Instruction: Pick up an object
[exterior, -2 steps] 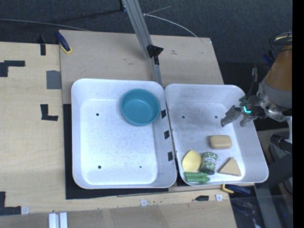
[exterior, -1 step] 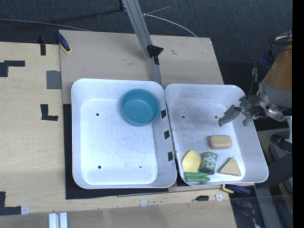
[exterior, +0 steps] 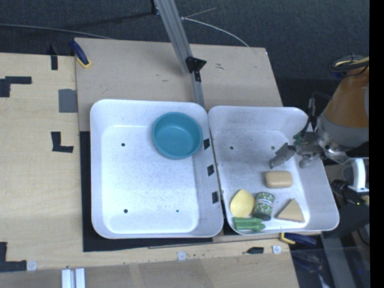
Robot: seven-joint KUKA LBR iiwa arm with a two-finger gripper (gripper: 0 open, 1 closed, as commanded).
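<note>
Gripper [exterior: 292, 155] hovers over the right bin [exterior: 240, 125], fingers spread apart, gripping nothing. The tan block [exterior: 278, 179] lies just off at five o'clock, long axis running three-to-nine — nearest target, I'd say.

Readable text: none on any surface.
Small can [exterior: 263, 205]: patterned green-and-dark label, print too small to read.
Bins: left bin [exterior: 108, 161] and right bin [exterior: 240, 131] show dark speckles and dots, no lettering.
Bench [exterior: 36, 131]: black tape marks, forming no letters or numbers.
</note>
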